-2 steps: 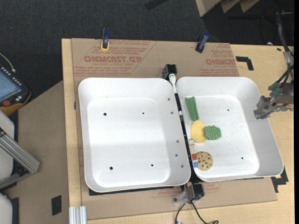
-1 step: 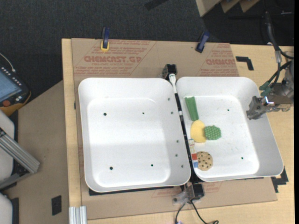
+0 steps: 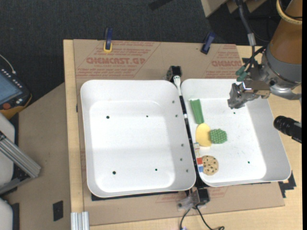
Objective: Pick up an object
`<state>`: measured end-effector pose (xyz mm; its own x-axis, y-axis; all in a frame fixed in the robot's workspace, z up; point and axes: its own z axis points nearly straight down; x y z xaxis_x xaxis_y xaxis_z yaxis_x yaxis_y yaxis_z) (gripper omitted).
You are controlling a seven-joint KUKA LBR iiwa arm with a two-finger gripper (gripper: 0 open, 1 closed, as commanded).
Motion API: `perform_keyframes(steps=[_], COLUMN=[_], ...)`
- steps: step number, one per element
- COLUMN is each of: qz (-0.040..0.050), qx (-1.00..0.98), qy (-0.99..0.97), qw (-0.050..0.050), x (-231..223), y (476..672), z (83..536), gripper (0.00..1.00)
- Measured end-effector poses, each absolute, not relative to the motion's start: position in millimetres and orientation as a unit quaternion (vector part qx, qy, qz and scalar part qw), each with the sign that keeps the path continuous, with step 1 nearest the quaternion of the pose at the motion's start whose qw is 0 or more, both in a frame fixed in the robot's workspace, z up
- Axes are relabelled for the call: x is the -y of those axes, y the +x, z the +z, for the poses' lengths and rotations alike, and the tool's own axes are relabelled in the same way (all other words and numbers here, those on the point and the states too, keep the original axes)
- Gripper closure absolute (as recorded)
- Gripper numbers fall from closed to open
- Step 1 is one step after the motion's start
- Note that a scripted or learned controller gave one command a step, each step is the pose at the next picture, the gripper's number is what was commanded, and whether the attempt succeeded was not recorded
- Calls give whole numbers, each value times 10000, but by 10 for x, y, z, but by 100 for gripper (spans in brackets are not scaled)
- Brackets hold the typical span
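We see two white bins side by side. The left bin (image 3: 129,138) shows bare floor. The right bin (image 3: 249,143) holds four items along its left side: one green bar (image 3: 196,111), one yellow piece (image 3: 203,135), one green bumpy piece (image 3: 218,136), one cookie (image 3: 210,165). The gripper (image 3: 236,101) hovers at upper right, clamping nothing.
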<state>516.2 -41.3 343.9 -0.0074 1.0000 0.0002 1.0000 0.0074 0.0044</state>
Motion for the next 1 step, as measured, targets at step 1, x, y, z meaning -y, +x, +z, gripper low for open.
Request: perform_keyframes(steps=[1], qz=[-17], qx=[-7065], qy=[7077], qw=[-25], x=[444], y=[4774], z=[3128], gripper=[100])
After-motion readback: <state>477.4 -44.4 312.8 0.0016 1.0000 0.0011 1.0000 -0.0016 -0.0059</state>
